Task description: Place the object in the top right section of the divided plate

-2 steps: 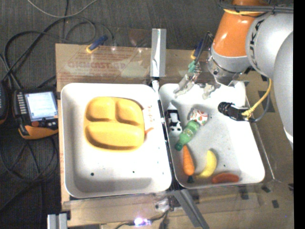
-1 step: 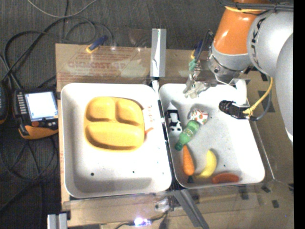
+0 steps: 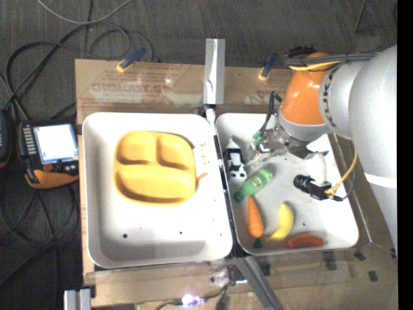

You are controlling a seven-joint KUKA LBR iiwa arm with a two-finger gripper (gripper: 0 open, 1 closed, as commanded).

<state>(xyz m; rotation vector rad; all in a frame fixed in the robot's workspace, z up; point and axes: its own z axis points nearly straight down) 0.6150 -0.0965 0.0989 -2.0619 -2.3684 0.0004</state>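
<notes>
The tool [image 3: 263,142] hangs over the right bin [image 3: 348,228], just above the green bottle [image 3: 255,183]; whether it is apart or together, I cannot tell. The yellow plate [image 3: 155,166] sits in the left bin [image 3: 103,237].

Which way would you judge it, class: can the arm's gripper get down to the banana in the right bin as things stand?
Probably yes. The banana lies uncovered on the floor of the right bin, between the carrot and a red item, touching neither clearly. The gripper hangs over the same bin, near the green bottle.

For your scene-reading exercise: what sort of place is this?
Probably a robot lab: a bench with two white bins, toy food such as a banana, a robot arm, and loose cables on the floor.
</notes>
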